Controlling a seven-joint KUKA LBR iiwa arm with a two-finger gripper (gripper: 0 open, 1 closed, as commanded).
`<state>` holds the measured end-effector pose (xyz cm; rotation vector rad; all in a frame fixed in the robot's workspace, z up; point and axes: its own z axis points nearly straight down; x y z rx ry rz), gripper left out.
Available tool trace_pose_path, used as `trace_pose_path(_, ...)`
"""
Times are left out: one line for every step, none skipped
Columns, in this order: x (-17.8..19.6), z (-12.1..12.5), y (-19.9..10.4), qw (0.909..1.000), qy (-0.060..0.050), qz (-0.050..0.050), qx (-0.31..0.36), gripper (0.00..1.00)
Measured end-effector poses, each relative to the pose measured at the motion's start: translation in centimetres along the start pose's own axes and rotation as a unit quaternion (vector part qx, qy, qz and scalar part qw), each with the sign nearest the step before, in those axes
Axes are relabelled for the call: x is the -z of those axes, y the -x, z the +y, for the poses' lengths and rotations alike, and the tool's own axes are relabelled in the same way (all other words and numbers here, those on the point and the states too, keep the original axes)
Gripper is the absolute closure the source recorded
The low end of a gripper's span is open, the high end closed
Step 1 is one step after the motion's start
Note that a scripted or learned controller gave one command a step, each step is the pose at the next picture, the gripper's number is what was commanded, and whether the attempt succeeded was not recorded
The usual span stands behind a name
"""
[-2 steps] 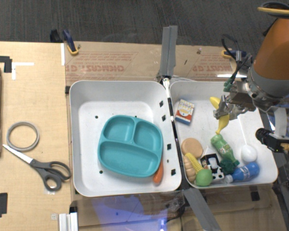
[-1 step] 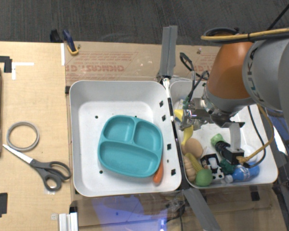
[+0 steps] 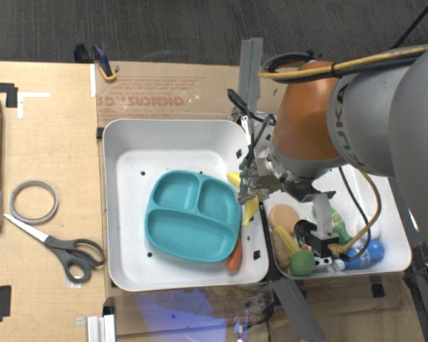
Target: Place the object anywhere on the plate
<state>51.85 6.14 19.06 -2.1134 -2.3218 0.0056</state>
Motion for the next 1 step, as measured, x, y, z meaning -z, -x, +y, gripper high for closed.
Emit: trace_pose_path(0.00,0.00,0.04,1.0000,0.000,0.000,-0.001,0.00)
